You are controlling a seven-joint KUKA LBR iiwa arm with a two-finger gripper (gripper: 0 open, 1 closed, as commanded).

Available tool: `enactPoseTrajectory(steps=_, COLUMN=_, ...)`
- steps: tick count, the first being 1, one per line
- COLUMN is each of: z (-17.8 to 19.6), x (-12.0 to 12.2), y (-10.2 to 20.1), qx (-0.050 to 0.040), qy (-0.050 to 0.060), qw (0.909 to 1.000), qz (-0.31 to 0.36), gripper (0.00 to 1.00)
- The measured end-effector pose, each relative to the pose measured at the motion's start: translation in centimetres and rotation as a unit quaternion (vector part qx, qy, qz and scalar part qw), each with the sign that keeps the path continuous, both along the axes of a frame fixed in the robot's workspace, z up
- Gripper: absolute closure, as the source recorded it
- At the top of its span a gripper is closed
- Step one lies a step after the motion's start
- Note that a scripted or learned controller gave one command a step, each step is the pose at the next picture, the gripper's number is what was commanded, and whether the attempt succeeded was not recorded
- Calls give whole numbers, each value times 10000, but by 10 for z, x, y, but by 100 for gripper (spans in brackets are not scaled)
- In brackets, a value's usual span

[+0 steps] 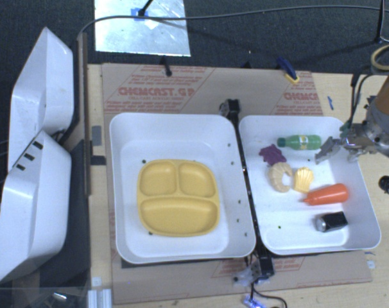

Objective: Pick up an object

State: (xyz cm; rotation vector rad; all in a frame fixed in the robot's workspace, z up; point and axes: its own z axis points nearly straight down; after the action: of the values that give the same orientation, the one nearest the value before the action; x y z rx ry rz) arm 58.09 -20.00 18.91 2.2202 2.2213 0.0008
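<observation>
The pincer (341, 150) is hanging open and holding nothing over the right bin's (368, 233) far right edge, just beside the bottle (300, 142), while the grapes (271, 153), pastry (280, 176), shell (303, 179), carrot (326, 194) and can (331, 221) are lying nearby, and a yellow tray (178, 196) is sitting in the left bin (175, 127).

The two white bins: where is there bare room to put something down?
The right bin has bare floor at its near left corner, below the croissant and left of the black can. Its middle is crowded with toys. In the left bin, the yellow tray leaves a bare strip along the far wall.
</observation>
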Motion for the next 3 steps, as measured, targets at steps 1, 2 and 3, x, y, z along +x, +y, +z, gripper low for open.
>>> enactPoseTrajectory(steps=1, z=61, x=27, y=32, qx=-3, qy=-27, qw=10000, qz=15, gripper=0)
enactPoseTrajectory(steps=2, z=124, x=24, y=51, qx=-2, qy=-27, qw=10000, qz=9, gripper=0)
enactPoseTrajectory(steps=3, z=182, x=24, y=76, qx=-1, qy=-27, qw=10000, qz=12, gripper=0)
